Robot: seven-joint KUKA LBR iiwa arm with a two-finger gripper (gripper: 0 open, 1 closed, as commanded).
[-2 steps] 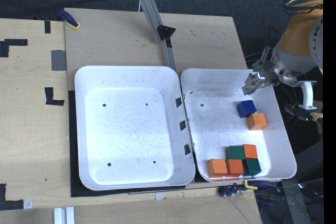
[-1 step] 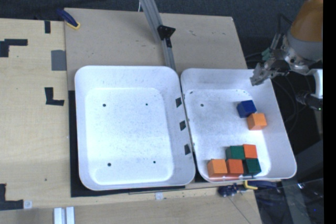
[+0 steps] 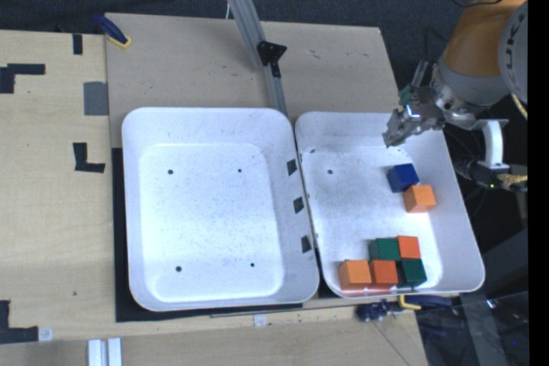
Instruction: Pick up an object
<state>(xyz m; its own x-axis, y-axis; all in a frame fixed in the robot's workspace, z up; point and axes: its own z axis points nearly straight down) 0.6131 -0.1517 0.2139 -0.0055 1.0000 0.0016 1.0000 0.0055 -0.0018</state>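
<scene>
In the right bin (image 3: 343,184) a blue block (image 3: 401,177) lies beside an orange block (image 3: 420,198) near the right wall. Several more blocks cluster at the bin's front: orange ones (image 3: 354,273) (image 3: 383,272) (image 3: 408,248) and dark green ones (image 3: 385,249) (image 3: 413,271). My gripper (image 3: 397,135) hangs over the bin's back right part, just behind and above the blue block, apart from it. Nothing shows between its fingers.
The left bin (image 3: 137,184) stands beside the right one. A slanted metal bar (image 3: 244,4) crosses the bench behind the bins and ends at a black clamp (image 3: 271,52). Cables hang at the far right (image 3: 493,159).
</scene>
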